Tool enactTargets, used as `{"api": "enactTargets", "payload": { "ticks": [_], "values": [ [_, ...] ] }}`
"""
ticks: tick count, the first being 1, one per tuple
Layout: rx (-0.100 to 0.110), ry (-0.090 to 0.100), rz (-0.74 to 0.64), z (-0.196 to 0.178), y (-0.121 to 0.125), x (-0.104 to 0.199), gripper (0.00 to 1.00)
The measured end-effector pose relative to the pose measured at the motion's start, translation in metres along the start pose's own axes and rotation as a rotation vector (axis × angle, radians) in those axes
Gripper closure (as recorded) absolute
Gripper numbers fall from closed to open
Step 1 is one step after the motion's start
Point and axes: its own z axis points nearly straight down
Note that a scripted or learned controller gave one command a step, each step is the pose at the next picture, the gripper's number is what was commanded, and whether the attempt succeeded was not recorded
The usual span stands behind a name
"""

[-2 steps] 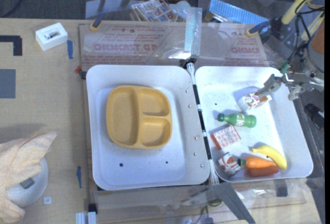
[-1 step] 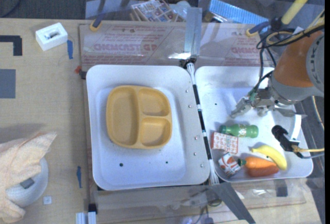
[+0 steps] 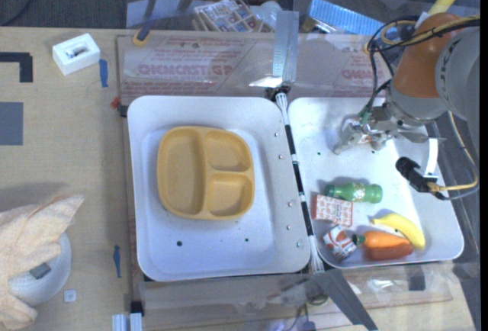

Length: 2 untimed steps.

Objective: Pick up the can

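Observation:
The can (image 3: 340, 240), small, dented, red and white, lies on its side near the front edge of the right bin (image 3: 313, 123). It touches an orange carrot (image 3: 387, 244). My gripper (image 3: 345, 136) hangs over the back half of the same bin, well behind the can, its fingers pointing left. The fingers (image 3: 339, 145) are spread open with nothing between them. The orange band of the arm (image 3: 419, 66) rises behind the gripper at the right.
A green bottle (image 3: 354, 191), a red-and-white packet (image 3: 333, 210) and a banana (image 3: 402, 228) crowd around the can. The left bin (image 3: 145, 169) holds a yellow divided plate (image 3: 205, 171). A black cable end (image 3: 414, 173) hangs over the right bin's right side.

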Motion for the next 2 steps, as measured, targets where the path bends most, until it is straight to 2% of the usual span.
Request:
{"api": "enactTargets", "payload": {
  "ticks": [1, 2],
  "values": [
    [0.026, 0.012, 0.163, 0.0, 0.0162, -0.0014, 0.0],
    [0.035, 0.012, 0.162, -0.008, 0.0144, -0.0004, 1.0]
  ]
}}
